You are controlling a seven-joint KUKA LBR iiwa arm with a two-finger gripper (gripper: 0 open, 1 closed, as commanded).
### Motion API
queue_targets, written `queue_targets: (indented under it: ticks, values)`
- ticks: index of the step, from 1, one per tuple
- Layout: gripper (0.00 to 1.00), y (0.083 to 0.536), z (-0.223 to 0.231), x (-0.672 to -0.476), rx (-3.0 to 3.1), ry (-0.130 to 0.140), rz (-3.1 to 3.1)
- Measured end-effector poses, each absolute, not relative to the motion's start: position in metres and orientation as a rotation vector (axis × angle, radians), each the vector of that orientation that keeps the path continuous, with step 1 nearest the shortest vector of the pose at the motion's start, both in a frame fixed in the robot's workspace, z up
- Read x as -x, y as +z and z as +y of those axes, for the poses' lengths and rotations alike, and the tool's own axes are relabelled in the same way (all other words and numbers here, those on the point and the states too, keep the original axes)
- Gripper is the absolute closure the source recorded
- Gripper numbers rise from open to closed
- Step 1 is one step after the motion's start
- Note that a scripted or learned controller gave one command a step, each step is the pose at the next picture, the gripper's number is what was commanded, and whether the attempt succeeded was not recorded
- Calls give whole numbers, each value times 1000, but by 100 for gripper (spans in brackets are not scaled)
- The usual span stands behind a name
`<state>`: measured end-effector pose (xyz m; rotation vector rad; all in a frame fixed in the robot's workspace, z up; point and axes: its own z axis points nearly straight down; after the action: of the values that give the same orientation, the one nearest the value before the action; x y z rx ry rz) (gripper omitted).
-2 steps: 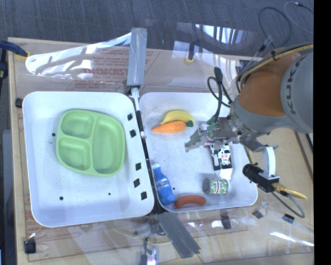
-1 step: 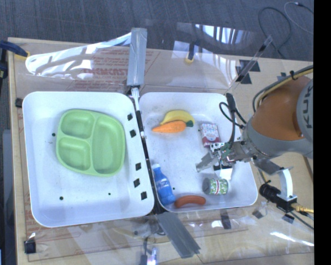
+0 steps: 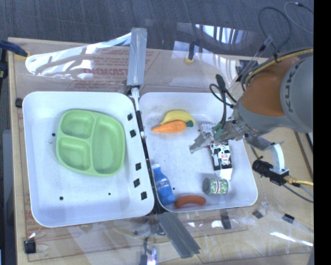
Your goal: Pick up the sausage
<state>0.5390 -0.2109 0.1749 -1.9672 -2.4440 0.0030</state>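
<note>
On the surface (image 3: 16,164), two shallow white bins sit side by side under a camera looking down at a slant. The left bin (image 3: 38,203) carries a green divided plate (image 3: 91,142) near its centre, set apart from everything the arm has to sort through. The right bin (image 3: 248,186) holds the loose items, probably so the arm, which reaches in from 3 o'clock, can get to them without crossing the divider.

Taking the right bin as a clock face: a banana (image 3: 178,116) and a carrot (image 3: 169,127) lie touching each other at about 11 o'clock. A blue bottle (image 3: 163,184) lies along the left wall at about 7 o'clock. The sausage (image 3: 190,201), reddish-brown and lying flat, rests at 6 o'clock, tight against the bin's near wall and just beside the bottle's lower end. A small green can (image 3: 216,186) sits at about 5 o'clock, near the sausage's right end.

The claw (image 3: 219,153) hangs a little right of the bin's centre, its black and white body pointing down toward the can. Nothing shows between its fingers, and whether they are apart or together cannot be told from this angle. It stands well apart from the sausage. My judgement is that the sausage's place against the wall, crowded by bottle and can, leaves little room for a clean grip.
</note>
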Motion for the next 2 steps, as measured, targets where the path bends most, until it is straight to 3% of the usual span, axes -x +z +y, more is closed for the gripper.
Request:
queue_targets:
  ticks: [1,2]
  values:
    - [0,89,-169,-552,1716,2,-2627]
    - [0,183,-211,-543,1896,3,-2501]
